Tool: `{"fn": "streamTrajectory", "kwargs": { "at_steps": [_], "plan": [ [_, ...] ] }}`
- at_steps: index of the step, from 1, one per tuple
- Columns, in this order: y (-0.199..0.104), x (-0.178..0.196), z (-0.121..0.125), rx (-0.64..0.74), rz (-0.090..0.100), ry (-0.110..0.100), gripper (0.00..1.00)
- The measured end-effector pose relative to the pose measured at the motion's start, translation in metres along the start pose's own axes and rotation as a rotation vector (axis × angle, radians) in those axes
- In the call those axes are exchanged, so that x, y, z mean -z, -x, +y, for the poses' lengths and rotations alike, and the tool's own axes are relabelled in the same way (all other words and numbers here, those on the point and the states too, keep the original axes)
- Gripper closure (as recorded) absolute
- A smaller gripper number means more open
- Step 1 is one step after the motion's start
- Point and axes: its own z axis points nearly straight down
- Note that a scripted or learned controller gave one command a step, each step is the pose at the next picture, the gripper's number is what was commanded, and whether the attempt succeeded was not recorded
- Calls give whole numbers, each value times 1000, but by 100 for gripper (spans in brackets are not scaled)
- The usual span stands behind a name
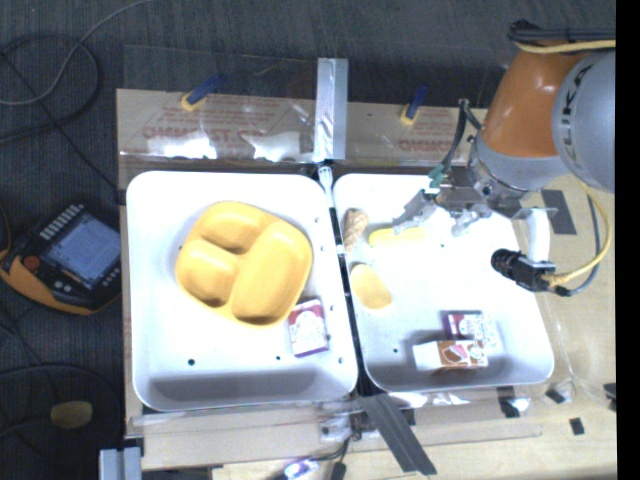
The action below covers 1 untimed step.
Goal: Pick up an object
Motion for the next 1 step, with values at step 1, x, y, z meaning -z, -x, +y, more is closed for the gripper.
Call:
{"fn": "streamTrajectory", "kwargs": {
  "at_steps": [1],
  "plan": [
    [15,-96,41,337,-7,13,0]
  ]
}}
